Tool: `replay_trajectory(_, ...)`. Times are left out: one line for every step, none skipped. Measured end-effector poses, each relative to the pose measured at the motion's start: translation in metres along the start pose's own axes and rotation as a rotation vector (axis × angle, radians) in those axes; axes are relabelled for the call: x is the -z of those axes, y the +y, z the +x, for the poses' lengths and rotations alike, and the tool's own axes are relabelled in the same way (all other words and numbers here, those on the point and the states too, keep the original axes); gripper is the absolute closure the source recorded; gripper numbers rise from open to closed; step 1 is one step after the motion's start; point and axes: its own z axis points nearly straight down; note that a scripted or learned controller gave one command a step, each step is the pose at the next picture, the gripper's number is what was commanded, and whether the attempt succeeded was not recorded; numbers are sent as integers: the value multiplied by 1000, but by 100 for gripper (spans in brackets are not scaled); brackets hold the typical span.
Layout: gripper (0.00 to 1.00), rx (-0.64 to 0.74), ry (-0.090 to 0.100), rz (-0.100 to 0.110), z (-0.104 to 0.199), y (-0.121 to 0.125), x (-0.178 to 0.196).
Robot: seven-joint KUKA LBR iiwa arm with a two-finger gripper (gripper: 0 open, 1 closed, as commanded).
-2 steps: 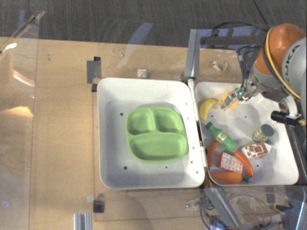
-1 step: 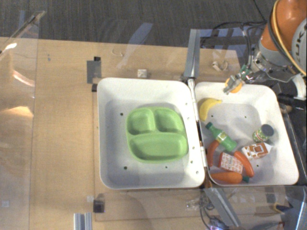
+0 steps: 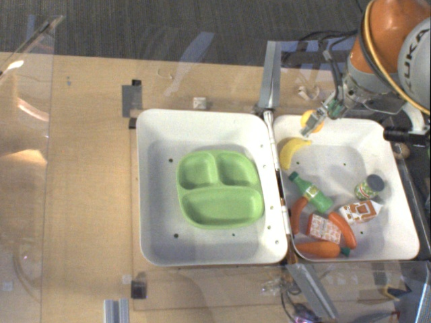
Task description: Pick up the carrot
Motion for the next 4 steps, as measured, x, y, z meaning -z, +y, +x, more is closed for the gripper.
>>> replay_trajectory(100, 14, -1, 0, -10, -19, 9)
replay_trajectory(100, 187, -2, -1, -6, -25, 35)
replay_trajectory(100, 367, -1, -1, -8, -43, 24)
replay_trajectory(100, 790, -3, -2, 17, -91, 39)
